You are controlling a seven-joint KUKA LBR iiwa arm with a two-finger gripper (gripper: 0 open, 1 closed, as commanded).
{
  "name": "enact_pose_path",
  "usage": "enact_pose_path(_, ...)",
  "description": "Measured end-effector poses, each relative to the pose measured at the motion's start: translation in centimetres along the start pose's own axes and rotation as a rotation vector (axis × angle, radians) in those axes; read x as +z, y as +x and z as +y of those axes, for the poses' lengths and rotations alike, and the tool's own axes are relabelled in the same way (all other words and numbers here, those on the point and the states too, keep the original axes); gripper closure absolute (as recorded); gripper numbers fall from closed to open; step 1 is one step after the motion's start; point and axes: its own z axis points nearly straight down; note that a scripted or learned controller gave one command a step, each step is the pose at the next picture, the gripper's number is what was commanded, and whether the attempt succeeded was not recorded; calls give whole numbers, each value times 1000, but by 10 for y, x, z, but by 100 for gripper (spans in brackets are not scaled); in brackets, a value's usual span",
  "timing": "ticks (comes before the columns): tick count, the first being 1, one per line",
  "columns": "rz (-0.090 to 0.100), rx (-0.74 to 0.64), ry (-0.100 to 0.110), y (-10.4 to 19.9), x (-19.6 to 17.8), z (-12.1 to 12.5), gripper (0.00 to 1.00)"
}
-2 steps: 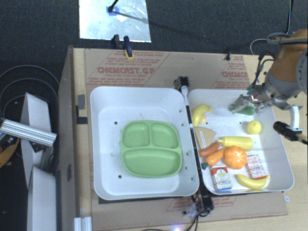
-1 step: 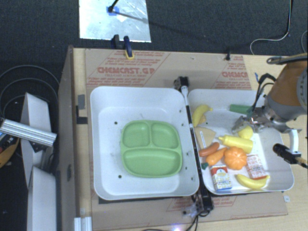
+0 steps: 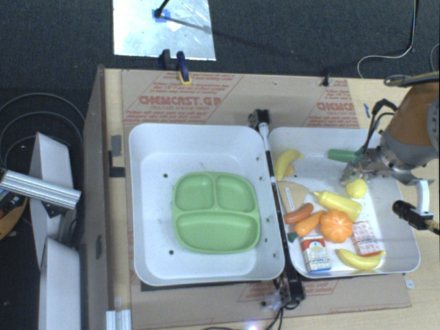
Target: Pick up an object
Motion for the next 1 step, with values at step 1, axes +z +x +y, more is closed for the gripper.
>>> enact_pose_path(1, 4, -10, -2, 93, -88, -22, 100)
